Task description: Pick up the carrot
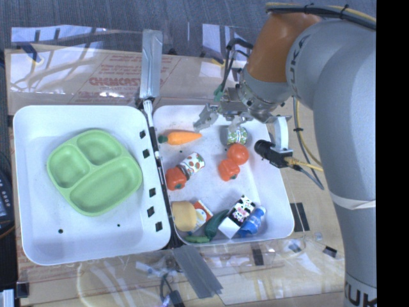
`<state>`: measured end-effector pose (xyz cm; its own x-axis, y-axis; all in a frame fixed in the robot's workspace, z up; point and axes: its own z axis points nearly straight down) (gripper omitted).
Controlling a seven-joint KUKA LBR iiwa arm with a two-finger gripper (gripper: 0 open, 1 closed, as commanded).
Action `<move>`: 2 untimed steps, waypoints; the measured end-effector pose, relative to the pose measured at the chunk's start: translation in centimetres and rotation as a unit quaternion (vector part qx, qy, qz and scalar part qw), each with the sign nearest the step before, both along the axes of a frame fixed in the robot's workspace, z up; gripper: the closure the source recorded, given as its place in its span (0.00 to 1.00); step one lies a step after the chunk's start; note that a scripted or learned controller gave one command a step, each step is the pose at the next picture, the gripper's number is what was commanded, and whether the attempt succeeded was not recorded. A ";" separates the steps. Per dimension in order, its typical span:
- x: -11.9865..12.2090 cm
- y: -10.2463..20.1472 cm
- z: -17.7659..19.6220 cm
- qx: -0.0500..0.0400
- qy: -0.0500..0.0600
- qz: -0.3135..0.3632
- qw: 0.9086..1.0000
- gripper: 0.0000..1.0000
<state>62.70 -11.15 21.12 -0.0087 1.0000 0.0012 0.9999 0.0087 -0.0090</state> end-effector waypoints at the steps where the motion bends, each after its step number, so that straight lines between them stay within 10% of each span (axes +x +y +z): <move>1: 0.8 0.9 -10.6 0.001 0.001 0.067 0.998 0.00; 2: 2.4 -3.9 -5.9 0.000 -0.003 0.126 0.992 0.00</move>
